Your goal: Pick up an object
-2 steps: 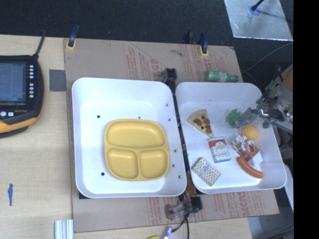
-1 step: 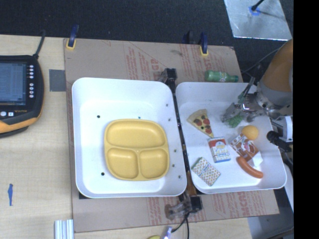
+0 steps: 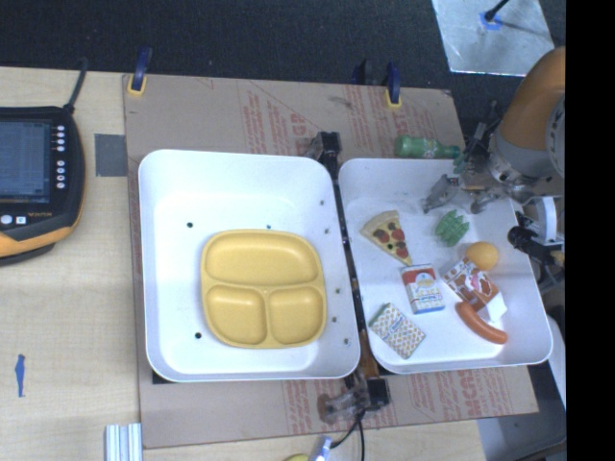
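Toys fill the right white bin [image 3: 538, 349] on the table: a checkered packet [image 3: 397, 329] and sausage [image 3: 479, 323] nearest, then a pizza slice [image 3: 386, 233], and a knobbly green piece [image 3: 452, 227] just below the jaws [image 3: 465, 196], splayed open, gripping nothing.

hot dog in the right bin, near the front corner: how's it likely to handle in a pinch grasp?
The hot dog looks like a smooth, rounded toy, so it may slip or roll out of a pinch. It is probably light for its size. It lies against a red-and-white packet near the bin wall, so a sideways push would likely move both.
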`<state>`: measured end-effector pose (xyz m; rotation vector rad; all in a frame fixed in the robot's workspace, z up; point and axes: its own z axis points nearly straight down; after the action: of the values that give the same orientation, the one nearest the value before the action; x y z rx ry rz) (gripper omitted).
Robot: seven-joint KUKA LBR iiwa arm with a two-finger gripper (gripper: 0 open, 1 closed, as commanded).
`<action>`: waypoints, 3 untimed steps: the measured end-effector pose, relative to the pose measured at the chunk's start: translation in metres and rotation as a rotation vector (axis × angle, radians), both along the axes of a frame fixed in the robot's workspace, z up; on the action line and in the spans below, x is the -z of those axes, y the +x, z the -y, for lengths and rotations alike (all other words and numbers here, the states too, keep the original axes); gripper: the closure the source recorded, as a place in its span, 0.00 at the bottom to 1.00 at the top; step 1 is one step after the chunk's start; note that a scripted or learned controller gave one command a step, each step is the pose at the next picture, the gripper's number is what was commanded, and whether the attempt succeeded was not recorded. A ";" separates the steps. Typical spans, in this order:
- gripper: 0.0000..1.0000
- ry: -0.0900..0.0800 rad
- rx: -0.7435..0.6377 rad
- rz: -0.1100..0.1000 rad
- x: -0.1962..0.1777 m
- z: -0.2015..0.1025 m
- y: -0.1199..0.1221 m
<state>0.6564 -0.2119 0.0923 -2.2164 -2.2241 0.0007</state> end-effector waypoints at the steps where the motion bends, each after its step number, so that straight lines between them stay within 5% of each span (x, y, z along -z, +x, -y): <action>1: 0.00 -0.001 0.001 -0.002 0.000 -0.010 -0.035; 2: 1.00 -0.002 0.000 0.000 -0.011 -0.009 -0.034; 3: 1.00 -0.001 -0.002 -0.001 -0.008 -0.098 0.000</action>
<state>0.6566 -0.1138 0.1005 -2.2143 -2.2267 0.0024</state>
